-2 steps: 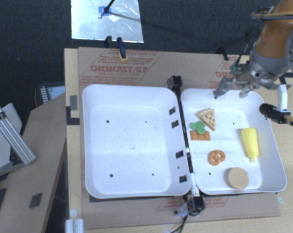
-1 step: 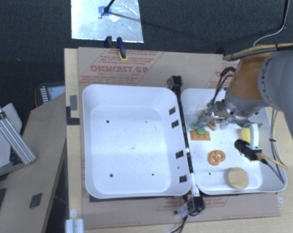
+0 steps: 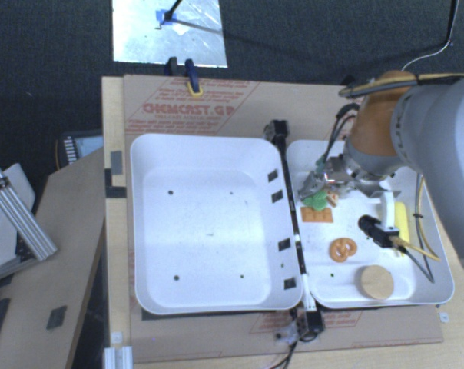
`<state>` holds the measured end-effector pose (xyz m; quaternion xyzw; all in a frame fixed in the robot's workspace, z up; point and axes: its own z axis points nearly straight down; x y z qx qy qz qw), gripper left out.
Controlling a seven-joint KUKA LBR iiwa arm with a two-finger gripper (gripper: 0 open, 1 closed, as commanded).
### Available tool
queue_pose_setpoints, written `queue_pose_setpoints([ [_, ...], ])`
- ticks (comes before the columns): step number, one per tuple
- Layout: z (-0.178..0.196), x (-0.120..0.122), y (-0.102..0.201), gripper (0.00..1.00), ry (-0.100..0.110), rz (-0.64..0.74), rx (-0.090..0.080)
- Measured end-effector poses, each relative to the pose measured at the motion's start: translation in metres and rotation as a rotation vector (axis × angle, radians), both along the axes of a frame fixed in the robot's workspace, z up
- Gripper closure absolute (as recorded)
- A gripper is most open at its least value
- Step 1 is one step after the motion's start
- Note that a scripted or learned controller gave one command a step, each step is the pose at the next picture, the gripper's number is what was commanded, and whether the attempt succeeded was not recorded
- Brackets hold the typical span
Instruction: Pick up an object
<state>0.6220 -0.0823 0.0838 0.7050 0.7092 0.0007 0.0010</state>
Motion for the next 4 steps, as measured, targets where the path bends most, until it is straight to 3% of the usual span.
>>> queue_pose_setpoints([
  [1,0.012,0.000,0.000,1.00,-0.002,-0.001,0.000],
  [2,0.152,-0.021,0.067,1.00,-0.009,0.005,0.003],
  [3,0.249,-0.082,0.089,1.00,-0.005,0.001,0.003],
  [4,0.369,-0.080,0.135,1.00,-0.014,0.004,0.004],
])
